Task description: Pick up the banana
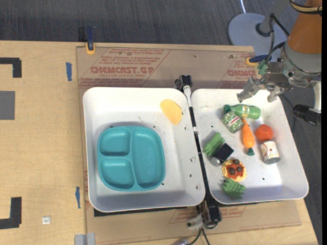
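Two bins in use. Banana (pixel 171 111) lies at one o'clock in the left bin (pixel 94 137), beside the tray (pixel 131 157). Gripper (pixel 261 89), fingers apart and empty, hovers at twelve o'clock over the right bin (pixel 294 180), likely pre-approach.

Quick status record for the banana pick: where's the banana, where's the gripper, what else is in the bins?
banana: left bin, upper right corner, lying beside the tray, untouched
tray: teal, three compartments, left bin
gripper: above right bin's upper edge, nothing between its fingers
right bin items: green bottle, carrot, tomato, can, other toy foods
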`<state>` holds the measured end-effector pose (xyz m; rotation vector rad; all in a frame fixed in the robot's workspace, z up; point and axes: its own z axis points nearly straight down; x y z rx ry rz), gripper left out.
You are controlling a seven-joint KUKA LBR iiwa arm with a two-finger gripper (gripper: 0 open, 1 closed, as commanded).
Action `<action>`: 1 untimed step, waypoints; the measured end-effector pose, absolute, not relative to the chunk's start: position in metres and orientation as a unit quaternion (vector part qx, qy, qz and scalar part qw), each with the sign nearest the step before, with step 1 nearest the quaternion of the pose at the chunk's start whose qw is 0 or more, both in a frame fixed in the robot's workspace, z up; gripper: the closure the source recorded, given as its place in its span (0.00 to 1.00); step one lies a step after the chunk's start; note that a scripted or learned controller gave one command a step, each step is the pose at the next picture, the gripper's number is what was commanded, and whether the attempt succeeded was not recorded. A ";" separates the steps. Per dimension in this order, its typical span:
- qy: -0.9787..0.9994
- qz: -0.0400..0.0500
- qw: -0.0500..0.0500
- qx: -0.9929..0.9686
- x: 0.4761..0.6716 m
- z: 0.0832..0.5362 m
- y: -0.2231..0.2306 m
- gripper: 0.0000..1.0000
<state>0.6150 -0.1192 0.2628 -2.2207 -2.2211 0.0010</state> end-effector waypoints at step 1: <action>-0.649 0.001 0.002 -0.760 0.644 0.184 -0.018 0.00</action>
